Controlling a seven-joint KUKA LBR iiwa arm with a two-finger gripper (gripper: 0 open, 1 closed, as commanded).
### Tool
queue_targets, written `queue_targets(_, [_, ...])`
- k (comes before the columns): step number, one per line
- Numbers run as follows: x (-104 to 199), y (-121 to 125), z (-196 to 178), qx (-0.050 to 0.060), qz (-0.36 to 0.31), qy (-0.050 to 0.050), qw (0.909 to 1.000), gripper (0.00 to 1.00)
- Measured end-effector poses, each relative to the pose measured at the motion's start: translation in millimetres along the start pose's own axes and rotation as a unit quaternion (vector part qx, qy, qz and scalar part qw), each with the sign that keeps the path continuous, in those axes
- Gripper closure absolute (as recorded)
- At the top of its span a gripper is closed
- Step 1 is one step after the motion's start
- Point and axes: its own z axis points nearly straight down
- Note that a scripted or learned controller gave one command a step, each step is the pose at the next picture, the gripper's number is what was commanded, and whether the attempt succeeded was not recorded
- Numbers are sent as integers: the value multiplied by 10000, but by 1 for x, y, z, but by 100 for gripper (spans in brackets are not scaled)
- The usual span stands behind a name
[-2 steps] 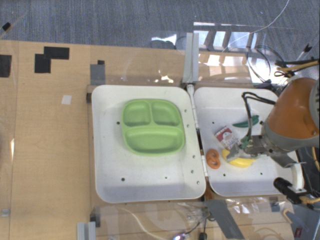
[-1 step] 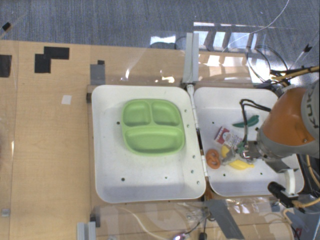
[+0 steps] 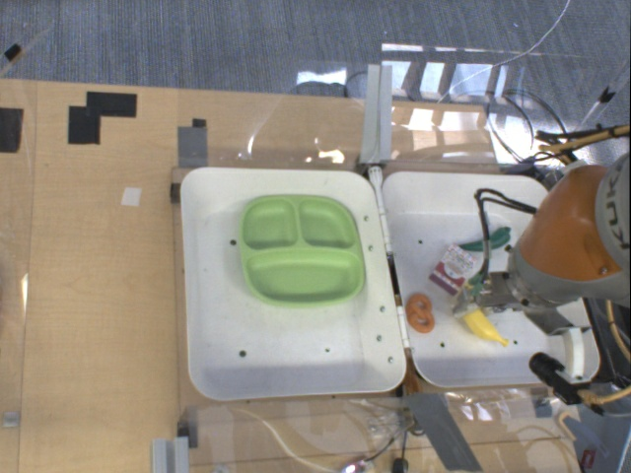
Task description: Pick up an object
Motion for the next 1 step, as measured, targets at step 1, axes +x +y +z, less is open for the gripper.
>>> queue_targets(1, [73,28,-129,73,-720,-10,9974,100])
